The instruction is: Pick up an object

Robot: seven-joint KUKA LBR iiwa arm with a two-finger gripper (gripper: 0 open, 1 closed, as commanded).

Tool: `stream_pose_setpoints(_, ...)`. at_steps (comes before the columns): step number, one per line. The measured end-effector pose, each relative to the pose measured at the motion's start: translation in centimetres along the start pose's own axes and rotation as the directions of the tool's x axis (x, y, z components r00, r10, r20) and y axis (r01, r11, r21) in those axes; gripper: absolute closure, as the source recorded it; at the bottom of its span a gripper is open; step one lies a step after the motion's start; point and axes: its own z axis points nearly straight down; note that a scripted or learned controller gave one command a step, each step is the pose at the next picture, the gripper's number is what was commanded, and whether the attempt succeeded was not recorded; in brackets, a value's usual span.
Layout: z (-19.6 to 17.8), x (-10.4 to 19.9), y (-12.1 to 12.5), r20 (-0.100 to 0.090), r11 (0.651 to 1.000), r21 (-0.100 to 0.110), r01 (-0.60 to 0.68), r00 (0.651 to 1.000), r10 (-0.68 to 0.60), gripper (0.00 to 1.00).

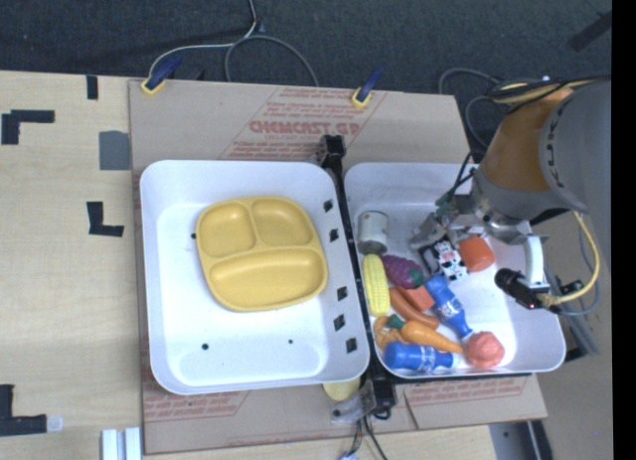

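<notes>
Dark carpet runs across the top of the frame, and below it the wooden bench [60, 279] carries a cardboard sheet [288, 120] clamped at its upper edge, presumably so the two bins on it cannot slide.

No single object is named by the task, so any toy in the right bin [537, 354] will serve. They lie heaped toward that bin's lower left: a yellow corn cob [376, 284] along the dividing wall, a purple piece [403, 270] just beside it, orange carrots [415, 309] crossing beneath, a blue bottle [447, 306] tilted over them, a second blue piece [409, 357] near the bottom rim and a pinkish-red ball [485, 348] at the lower right of the heap. A grey metal can [372, 230] stands apart at the upper left of this bin.

An orange block [475, 253] and a small black-and-white die [453, 264] lie right under the tool [442, 237], which hangs over the middle of the bin at the end of the arm [537, 160] reaching in from the right. It looks aimed at those two pieces, probably because they sit at the loose edge of the heap. Whether its fingers are spread or closed cannot be told, as the dark parts blur together; nothing can be seen gripped.

Left of the divider, the left bin [169, 349] holds a yellow divided plate [261, 252], lying flat and well apart from the action.
</notes>
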Motion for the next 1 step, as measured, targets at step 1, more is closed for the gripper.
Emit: stream_pose_setpoints(1,-8.99,8.31,-2.35,-0.005,1.000,0.009,0.002,1.000,-0.002,1.00)
